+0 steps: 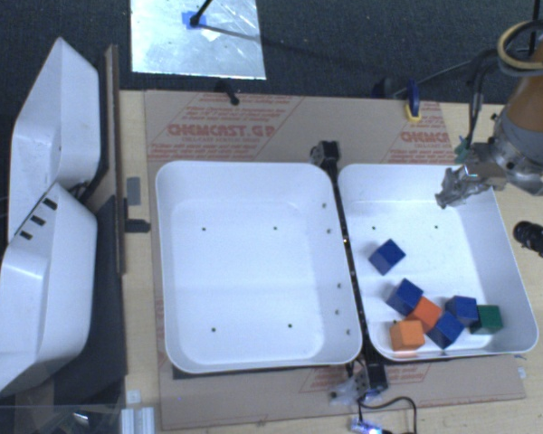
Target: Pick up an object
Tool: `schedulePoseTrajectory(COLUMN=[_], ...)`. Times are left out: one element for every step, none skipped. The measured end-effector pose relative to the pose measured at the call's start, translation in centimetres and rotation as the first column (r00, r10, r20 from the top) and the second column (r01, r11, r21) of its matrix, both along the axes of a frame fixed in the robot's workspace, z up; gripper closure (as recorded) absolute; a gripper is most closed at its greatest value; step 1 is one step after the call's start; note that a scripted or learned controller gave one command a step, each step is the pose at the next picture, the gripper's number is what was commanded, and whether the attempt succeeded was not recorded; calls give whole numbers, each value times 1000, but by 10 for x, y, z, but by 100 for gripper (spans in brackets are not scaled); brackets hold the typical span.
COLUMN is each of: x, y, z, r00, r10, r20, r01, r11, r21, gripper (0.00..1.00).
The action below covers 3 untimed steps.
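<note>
This is a robotics lab or test cell, not a home. A wooden bench point(253, 120) under printed cardboard sheeting carries two shallow white bins point(253, 260) side by side, joined by a black divider. At three o'clock a grey industrial arm point(529, 134) with an orange band reaches in, cables looping above it. At nine o'clock spare white tubs point(50, 233) are stacked. At twelve o'clock a shiny metal plate point(195, 25) lies on dark carpet. Small coloured cubes point(425, 313) sit at five o'clock.
</note>
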State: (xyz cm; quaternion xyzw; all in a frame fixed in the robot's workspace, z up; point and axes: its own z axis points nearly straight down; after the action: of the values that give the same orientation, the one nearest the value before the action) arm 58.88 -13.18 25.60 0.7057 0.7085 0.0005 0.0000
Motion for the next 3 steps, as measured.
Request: schedulePoseTrajectory(x=[20,22,24], y=[50,96,141], z=[-4,-15,-22], r00=[1000,1000,1000], r10=[1,0,0], r20=[0,0,0], r01=[-1,0,0], r11=[1000,1000,1000], r21=[0,0,0], gripper=[100,100,100])
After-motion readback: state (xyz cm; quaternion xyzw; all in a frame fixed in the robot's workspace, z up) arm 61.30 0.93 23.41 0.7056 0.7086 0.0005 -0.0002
